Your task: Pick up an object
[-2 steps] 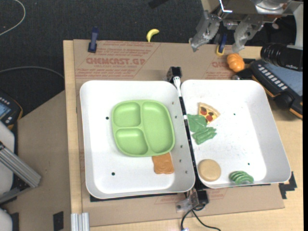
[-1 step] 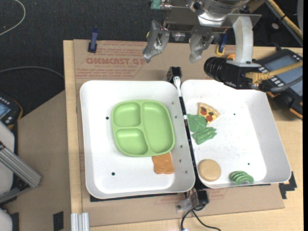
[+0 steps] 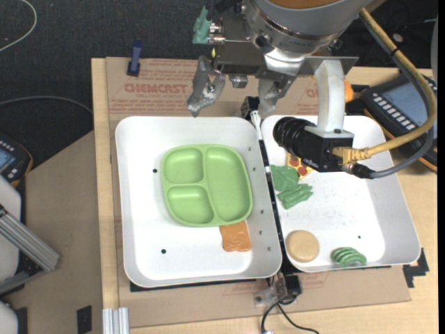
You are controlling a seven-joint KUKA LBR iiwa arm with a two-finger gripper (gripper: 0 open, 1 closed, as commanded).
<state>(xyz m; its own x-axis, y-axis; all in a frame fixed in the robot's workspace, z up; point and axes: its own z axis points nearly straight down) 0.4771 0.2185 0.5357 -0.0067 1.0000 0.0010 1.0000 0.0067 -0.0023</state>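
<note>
Hovering at the top centre of the frame, the gripper (image 3: 234, 96) is seen above the far edge of the bins, over the brown board (image 3: 111, 110) beneath them. Its two fingers (image 3: 203, 90) are spread wide apart, and nothing is held between them. On the board, red lettering (image 3: 156, 87) can be read as "CHEMCAST"; the smaller print above it is too fine to make out. A small blue clip (image 3: 135, 58) is seen at the board's upper left corner.

The things to be picked are found lower in the frame, well apart from the fingers. In the left bin (image 3: 128, 186) a green divided plate (image 3: 206, 185) with three compartments lies flat near the middle, and an orange piece (image 3: 236, 237) is seen touching its lower edge. In the right bin (image 3: 393, 207) a green leafy piece (image 3: 290, 186) lies near the left wall, with a red and yellow piece (image 3: 297, 164) just above it, partly hidden. A tan disc (image 3: 303, 245) rests in the lower left corner of that bin, and a green ribbed piece (image 3: 348, 257) lies near it along the lower wall.

A dark keypad device (image 3: 402, 106) is seen at the right of the frame; no lettering on it can be read.
</note>
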